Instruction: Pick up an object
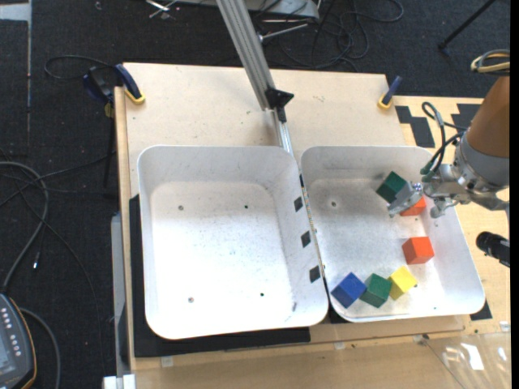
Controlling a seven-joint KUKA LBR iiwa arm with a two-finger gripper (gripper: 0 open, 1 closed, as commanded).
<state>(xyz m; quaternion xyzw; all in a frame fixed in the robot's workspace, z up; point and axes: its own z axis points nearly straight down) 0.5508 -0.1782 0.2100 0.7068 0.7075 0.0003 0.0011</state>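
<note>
Six cubes in right bin (454, 294) | my gripper (420, 202) over orange cube (414, 207) | fingers spread, holding nothing | green cube (392, 187) beside

Tool (419, 198) over an orange cube (414, 207) in right bin (462, 254), dark green cube (392, 186) just beside

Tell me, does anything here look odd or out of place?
Nothing is spilled or broken. All the blocks sit loose in the right bin; a blue, green and yellow block huddle near its front edge. The gripper hovers by a red block.
</note>
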